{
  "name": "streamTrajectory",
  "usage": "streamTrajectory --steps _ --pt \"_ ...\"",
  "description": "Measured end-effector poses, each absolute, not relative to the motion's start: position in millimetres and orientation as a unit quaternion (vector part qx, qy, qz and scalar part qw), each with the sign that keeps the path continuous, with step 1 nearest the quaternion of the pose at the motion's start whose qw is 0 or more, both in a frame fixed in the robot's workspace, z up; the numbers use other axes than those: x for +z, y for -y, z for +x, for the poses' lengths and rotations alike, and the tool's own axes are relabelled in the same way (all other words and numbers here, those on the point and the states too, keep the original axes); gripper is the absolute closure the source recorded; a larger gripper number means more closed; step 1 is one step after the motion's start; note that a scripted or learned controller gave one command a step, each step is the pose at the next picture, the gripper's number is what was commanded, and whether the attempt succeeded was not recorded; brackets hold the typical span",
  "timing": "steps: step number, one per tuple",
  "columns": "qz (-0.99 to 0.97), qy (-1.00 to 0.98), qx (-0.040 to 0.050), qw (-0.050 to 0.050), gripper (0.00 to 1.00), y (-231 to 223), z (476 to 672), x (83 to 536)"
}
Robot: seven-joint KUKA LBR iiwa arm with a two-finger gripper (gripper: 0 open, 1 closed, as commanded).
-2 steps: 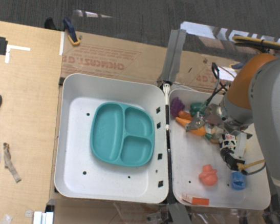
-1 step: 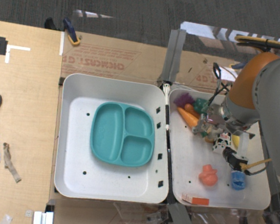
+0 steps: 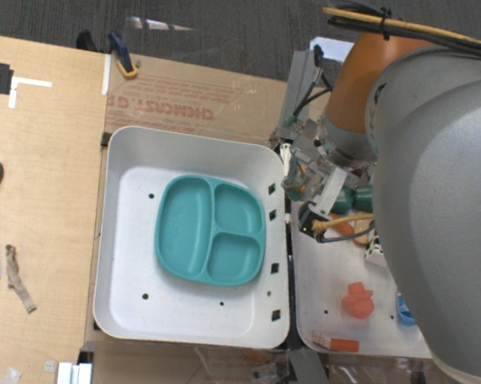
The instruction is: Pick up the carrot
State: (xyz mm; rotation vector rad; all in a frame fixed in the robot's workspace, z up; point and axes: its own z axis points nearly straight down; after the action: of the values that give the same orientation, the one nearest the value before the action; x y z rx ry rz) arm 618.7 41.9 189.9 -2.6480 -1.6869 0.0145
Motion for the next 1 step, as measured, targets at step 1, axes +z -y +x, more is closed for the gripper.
streamTrajectory --steps 1 --pt "-0.843 0.538 0.0085 0.001 1.0 -40.2 617.8 196.6"
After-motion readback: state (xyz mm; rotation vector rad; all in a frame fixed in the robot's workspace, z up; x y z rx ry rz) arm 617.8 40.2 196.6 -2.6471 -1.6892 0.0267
